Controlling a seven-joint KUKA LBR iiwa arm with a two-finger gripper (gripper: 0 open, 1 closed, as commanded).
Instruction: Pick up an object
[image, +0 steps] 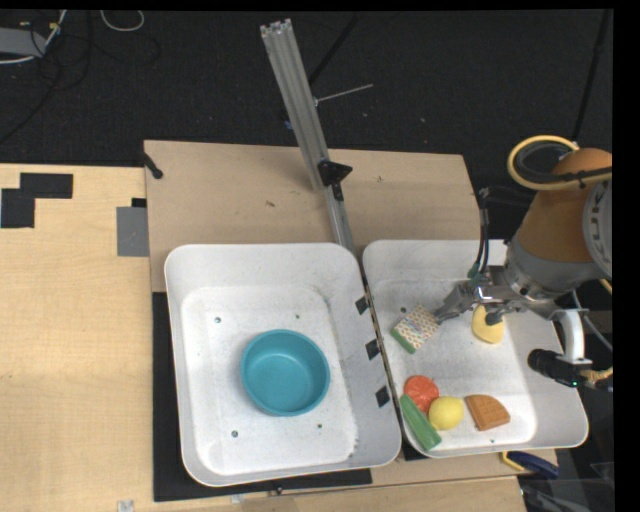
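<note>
In the right bin (545, 425) lie several small objects. A yellow rounded piece (489, 328) sits near the bin's right side, directly under my gripper (477, 306), which hangs low over it. A green-edged checkered pad (415, 328) lies just left of the gripper. Along the front of the bin sit a red tomato (421, 389), a yellow lemon (446, 412), a green cucumber (420, 423) and an orange-brown bread slice (487, 411). The arm's body hides how the gripper meets the yellow piece.
The left bin (200, 290) holds a teal bowl (286, 372). A slanted metal rail (305, 110) rises behind the two bins. The arm's grey and orange wrist (560, 225) overhangs the right bin's far right edge.
</note>
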